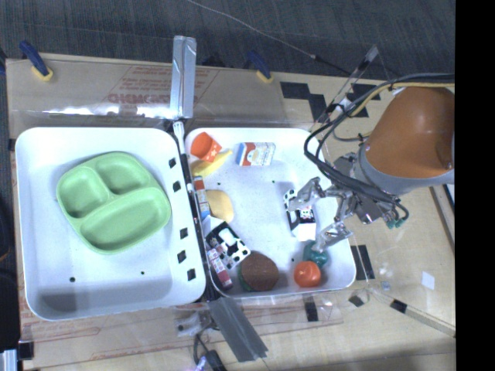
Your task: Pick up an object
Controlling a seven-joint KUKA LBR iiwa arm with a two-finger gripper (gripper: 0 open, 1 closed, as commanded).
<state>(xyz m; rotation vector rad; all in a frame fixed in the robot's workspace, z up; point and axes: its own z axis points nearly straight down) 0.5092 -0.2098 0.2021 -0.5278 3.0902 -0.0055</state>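
My gripper [322, 212] hangs over the right side of the right bin [263, 184], with its two fingers spread apart and open. A small black-and-white item [298, 210] lies just left of the fingers, not between them. Below the lower finger sit a teal piece [315, 256] and a red tomato-like toy [307, 273]. Elsewhere in this bin are a brown ball [259, 270], a black-and-white patterned box [227, 245], a yellow lemon shape [220, 204], a banana [211, 163], an orange toy [202, 144] and a small milk carton [255, 154].
The left bin [39, 207] holds a green divided plate [114, 199]. A row of small items lines the divider [189, 207] between the bins. The orange-banded arm [410, 137] and its cables [340, 107] overhang the right bin's right edge.
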